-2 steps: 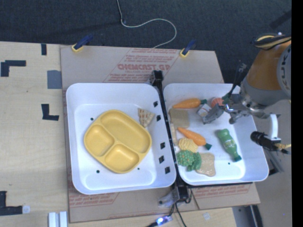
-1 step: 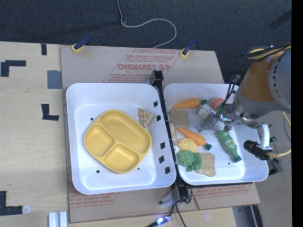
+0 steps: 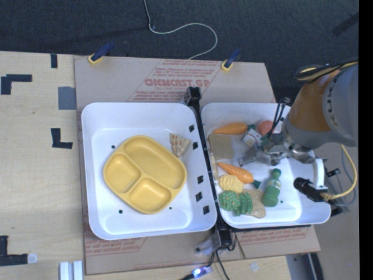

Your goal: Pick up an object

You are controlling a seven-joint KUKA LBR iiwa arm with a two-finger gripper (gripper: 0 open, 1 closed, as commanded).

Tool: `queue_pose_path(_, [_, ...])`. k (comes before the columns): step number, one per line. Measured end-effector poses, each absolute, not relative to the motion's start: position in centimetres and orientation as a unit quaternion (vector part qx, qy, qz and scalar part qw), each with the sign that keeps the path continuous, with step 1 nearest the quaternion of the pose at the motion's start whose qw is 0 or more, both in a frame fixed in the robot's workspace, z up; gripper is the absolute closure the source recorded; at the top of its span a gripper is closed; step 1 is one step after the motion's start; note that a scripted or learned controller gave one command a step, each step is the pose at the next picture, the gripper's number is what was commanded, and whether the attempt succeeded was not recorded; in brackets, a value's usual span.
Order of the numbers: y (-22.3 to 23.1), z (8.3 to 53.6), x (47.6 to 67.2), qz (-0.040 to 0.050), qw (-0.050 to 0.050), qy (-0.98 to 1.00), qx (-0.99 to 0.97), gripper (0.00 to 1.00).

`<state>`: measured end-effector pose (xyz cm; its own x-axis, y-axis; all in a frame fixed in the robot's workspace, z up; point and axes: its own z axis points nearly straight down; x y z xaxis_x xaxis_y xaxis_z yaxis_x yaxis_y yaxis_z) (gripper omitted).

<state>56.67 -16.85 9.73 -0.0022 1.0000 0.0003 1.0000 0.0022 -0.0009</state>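
Note:
My gripper (image 3: 261,150) is down inside the right bin (image 3: 309,214), near its middle, with the grey arm and its orange band (image 3: 309,107) coming in from the right. Just below the gripper lies an orange carrot (image 3: 235,171). A green bottle (image 3: 271,188) lies to its lower right. Above it sit a second carrot (image 3: 231,129), a small grey-white piece (image 3: 250,136) and a pink-red item (image 3: 265,126). Corn (image 3: 231,184) and broccoli (image 3: 235,202) lie near the bin's front left. Nothing is visibly held.
The left bin (image 3: 96,127) holds a yellow divided plate (image 3: 144,174) and a tan wedge (image 3: 179,144). A tan slab (image 3: 220,144) lies along the right bin's left wall. Black clips (image 3: 192,95) join the bins along the divider. A cable (image 3: 344,182) loops beside the arm.

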Motion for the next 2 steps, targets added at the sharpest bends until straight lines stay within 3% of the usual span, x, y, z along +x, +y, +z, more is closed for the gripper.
queue_pose_path(1, [-16.8, 10.6, 56.6, 0.0005, 0.001, -0.708, -0.707, 1.0])
queue_pose_path(2, [-17.1, 14.9, 56.1, -0.0001, 0.0, -0.707, -0.707, 1.0])
